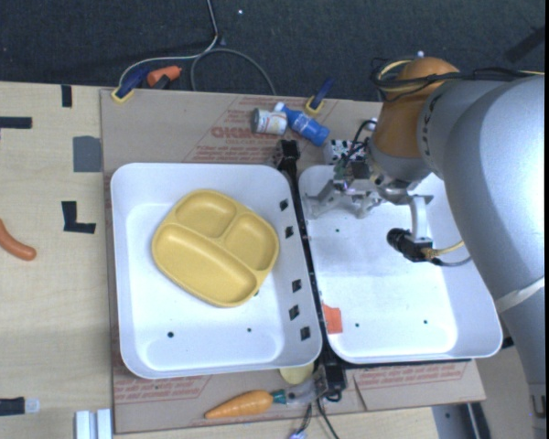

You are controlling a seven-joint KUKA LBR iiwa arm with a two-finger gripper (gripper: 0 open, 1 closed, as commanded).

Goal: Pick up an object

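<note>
While the grey arm (494,181) reaches in from the right over the far end of the right-hand bin (393,318), its gripper (352,190) hangs low near that bin's back left corner, close to the divider between the two bins. Whether the gripper is open or closed cannot be told from this angle, and nothing can be seen held in it.

The likeliest target, a yellow divided plate (217,245), lies flat in the left-hand bin (137,337), well apart from the gripper and across the divider. Its long axis runs diagonally, from the bin's near right toward its far left, with the single large compartment on the left side and the two smaller ones toward the right. A small orange scrap (331,318) sits at the near left edge of the right-hand bin, just beside the divider.

By the look of it, the pick is at the approach stage, with no grasp made yet. If the plate is the aim, the next move calls for a shift leftward over the divider and a descent onto a raised rim, fingers set across the rim and not along it.

Outside the bins on the desk (37,337), a toy sausage (12,239) lies at far left, a toy carrot (241,404) at the near edge and a small blue-and-white bottle (293,122) behind.
</note>
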